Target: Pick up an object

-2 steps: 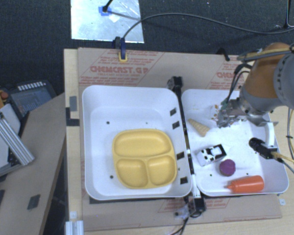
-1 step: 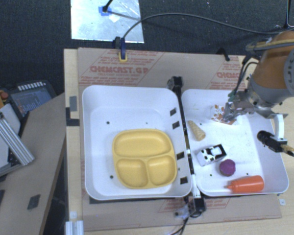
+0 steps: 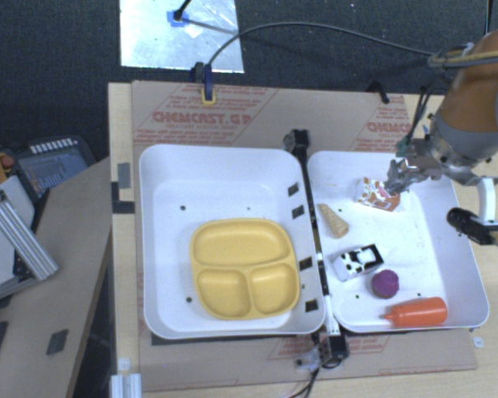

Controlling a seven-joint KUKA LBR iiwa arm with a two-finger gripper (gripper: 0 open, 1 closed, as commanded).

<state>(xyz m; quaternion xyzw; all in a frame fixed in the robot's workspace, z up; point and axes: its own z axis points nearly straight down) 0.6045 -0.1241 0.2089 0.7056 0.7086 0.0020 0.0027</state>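
Robot arm's fingers [image 3: 396, 177] hover over a red-and-white packet [image 3: 377, 194] in the right bin [image 3: 461, 247]; grip state can't be told. Yellow tray [image 3: 243, 266] sits in left bin [image 3: 166, 222].

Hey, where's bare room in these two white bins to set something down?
Left white bin: its far half, behind the yellow divided plastic tray, is bare. Right white bin: a bare patch between the purple ball and the right wall. It's crowded near the divider, around the tan cone, black-and-white toy and orange bottle, and under the gripper.
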